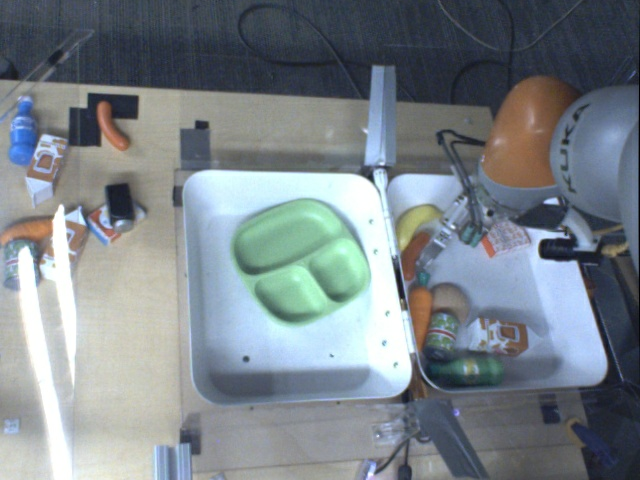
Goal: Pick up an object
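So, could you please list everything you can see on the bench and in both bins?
Divided plate: one, green, left bin.
Banana: one, yellow, right bin, top left.
Carrot: one, orange, right bin, left wall.
Can: one, green label, beside the carrot.
Cucumber: one, dark green, right bin, bottom.
Cartons: two, white and orange, right bin.
Bottle: one, blue, bench far left.
Sausage: one, orange-red, bench top left.
End effector: one, metal, above the banana.
Arm: one, grey and orange.

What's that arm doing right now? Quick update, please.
Gripper low in right bin, beside the banana. Nothing seen held. Carrot, can and carton crowd nearby.
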